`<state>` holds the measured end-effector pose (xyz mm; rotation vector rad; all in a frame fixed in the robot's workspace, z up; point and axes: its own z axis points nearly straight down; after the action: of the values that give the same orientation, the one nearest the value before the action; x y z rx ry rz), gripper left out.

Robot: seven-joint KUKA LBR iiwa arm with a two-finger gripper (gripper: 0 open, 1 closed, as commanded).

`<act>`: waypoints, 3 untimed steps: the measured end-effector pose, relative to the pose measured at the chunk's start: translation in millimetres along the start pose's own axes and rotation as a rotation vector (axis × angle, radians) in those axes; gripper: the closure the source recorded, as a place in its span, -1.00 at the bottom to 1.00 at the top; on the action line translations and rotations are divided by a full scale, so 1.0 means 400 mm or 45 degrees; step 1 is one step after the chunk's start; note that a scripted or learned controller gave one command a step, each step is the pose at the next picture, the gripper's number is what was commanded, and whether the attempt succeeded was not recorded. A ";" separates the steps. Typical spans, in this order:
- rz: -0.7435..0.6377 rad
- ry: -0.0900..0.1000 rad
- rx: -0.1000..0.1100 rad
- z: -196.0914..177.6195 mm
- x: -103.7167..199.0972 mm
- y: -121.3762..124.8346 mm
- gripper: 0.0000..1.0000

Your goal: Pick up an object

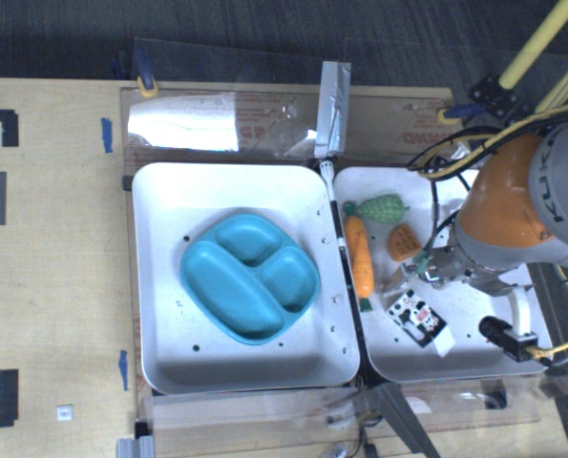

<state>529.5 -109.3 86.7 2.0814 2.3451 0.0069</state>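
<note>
Arm is lowered into the right bin [474, 356], presumably because the candidate objects are gathered there: orange carrot [360, 256] laid along the dividing wall, green toy [381, 208] and small orange piece [404, 241] just beside it. Gripper [419, 313] is poised over the bin floor; finger state cannot be told. Blue divided plate [250, 277] is left in the left bin [159, 198]

arm [517, 198] cut off at right edge, hand [419, 315] fingers unclear
</note>
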 end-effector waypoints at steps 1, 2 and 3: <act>0.025 -0.001 0.002 0.004 -0.054 0.203 -1.00; 0.024 -0.002 -0.001 -0.018 -0.055 0.206 1.00; 0.138 0.002 0.006 -0.243 0.132 0.299 1.00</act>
<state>641.3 -42.4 184.6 2.2085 2.2326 0.0038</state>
